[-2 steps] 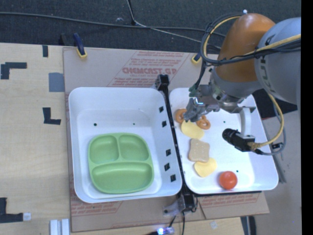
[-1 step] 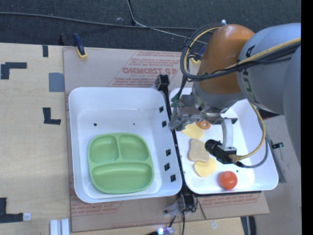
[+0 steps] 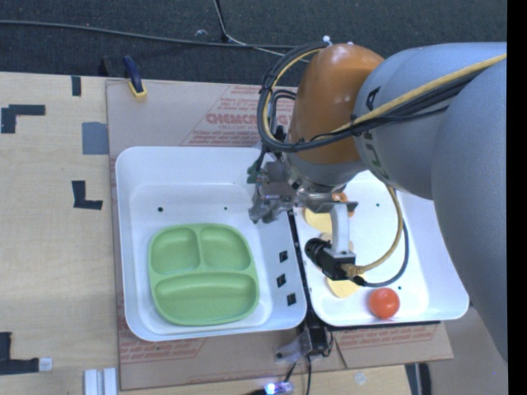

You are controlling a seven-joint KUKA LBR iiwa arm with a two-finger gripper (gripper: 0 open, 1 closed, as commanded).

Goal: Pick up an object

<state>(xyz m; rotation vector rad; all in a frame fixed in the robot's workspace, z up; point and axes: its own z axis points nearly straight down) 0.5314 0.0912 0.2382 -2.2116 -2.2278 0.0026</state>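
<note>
A green divided plate lies in the left bin, toward its front. In the right bin a small orange-red ball rests near the front edge. A yellow object lies partly hidden under the wrist, and another yellow piece shows just left of the ball. My gripper hangs over the right side of the left bin, close to the wall between the bins and above the plate's far right corner. Nothing shows between its fingers.
The grey arm with its orange band covers most of the right bin's back half. Cardboard lies under both bins. A blue and yellow clamp sits at the cardboard's far left corner.
</note>
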